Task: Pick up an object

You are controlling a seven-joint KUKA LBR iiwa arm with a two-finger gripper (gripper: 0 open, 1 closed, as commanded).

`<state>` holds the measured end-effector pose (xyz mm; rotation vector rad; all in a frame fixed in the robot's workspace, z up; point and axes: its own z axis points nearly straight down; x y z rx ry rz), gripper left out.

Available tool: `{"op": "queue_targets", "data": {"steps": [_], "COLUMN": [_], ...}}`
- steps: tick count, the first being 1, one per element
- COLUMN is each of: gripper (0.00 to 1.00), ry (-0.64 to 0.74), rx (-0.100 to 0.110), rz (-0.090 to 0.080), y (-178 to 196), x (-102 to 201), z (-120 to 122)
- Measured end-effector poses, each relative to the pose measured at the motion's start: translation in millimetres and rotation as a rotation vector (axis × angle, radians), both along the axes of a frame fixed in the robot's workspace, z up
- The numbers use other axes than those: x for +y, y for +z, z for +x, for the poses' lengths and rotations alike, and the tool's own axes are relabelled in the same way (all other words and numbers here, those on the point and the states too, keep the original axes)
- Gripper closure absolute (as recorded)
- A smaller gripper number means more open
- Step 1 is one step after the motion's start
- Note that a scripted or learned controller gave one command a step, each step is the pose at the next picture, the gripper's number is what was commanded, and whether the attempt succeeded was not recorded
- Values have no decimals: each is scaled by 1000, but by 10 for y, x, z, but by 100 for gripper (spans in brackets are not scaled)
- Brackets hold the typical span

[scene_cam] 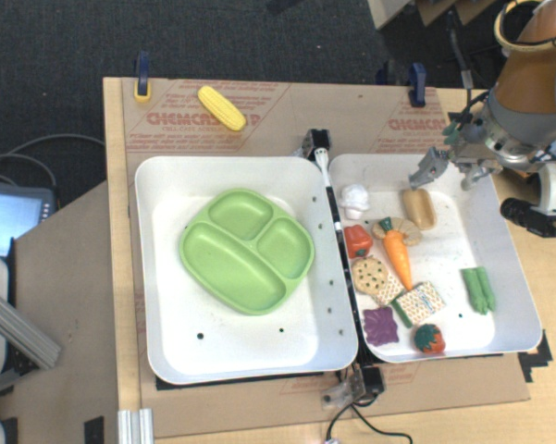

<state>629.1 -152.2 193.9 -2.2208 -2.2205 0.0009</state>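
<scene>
- Cardboard-topped bench (259, 109) carries two white bins.
- Gripper (451, 165): fingers spread, nothing between them.
- Bread roll (419, 208) lies just below the fingers; carrot (397, 256) farther.
- Pick not yet made; descent and closure remain.

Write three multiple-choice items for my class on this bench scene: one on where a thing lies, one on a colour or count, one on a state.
1. Where does the yellow corn cob lie?
A. in the left bin
B. on the cardboard behind the bins
C. on the green plate

2. How many compartments has the green plate?
A. two
B. three
C. five

3. How does the green plate stand in the left bin?
A. flat, open side up
B. flipped over
C. leaning on the wall

Answers: 1 B, the cob rests on printed cardboard beyond the bin rims. 2 B, ridges split it into three wells. 3 A, its wells face the camera.
</scene>
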Motion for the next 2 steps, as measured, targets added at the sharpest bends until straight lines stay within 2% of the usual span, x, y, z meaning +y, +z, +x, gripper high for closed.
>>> {"op": "queue_targets", "data": {"steps": [1,2], "gripper": [0,0], "ry": [0,2], "rx": [-5,-5], "rz": [-2,-2], "y": [-983,-1083], "x": [224,280], "z": [-187,221]}}
